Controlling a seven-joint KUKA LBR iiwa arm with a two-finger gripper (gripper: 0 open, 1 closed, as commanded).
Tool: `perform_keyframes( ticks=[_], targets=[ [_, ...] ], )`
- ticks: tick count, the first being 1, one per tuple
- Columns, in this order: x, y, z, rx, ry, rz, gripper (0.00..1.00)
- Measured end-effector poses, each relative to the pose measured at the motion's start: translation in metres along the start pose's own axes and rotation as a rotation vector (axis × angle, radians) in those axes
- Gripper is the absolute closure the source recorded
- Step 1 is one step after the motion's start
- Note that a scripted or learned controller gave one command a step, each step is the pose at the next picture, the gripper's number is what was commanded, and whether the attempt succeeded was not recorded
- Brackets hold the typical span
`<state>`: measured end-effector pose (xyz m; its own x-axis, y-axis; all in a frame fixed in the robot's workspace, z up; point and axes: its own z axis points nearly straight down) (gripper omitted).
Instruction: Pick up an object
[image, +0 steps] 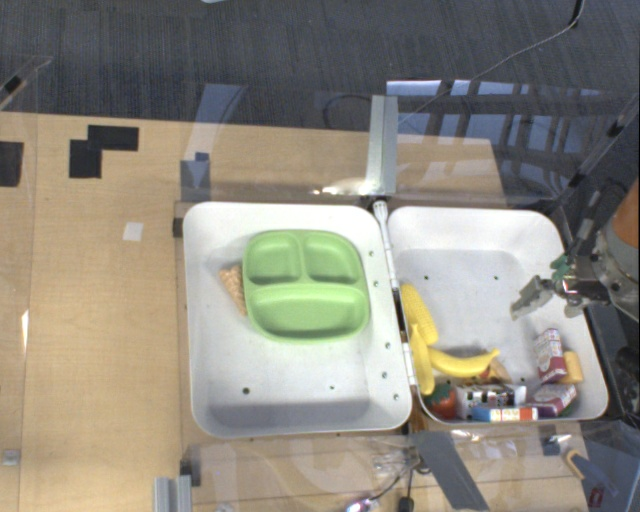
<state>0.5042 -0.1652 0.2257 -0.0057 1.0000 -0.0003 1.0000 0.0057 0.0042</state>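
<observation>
The approach step appears to be in hand: nothing is seen between the fingers of the claw (545, 292), which hangs over the right side of the right bin (470, 240), and whether those fingers stand apart or together cannot be told from this slanted view. The things to be picked lie just below and to the left of the claw, crowded into the near corner of that bin: a curved yellow banana (462, 362), smooth-skinned, resting against a knobbly yellow corn cob (418, 318) that lies along the bin's left wall; a small red-labelled can (547, 352) almost beneath the claw; and a jumble of small packets (505, 405) at the near rim, too tangled to be named singly. A descent onto one target is judged to be called for next, the can being nearest, though its rounded hard side may slip. Well to the left of the claw, in the other bin (215, 395), a glossy green divided plate (304, 283) is seen, with a tan grainy piece (233, 287) tucked at its left edge.
</observation>
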Motion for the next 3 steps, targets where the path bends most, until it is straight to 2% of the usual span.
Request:
perform_keyframes(
  ticks=[1,2,3],
  targets=[
    [0.010,0.013,-0.032,-0.001,0.000,0.067,0.00],
    [0.048,0.050,0.088,0.003,0.001,0.033,0.00],
    [0.068,0.053,0.077,0.001,0.000,0.233,0.00]
  ],
)
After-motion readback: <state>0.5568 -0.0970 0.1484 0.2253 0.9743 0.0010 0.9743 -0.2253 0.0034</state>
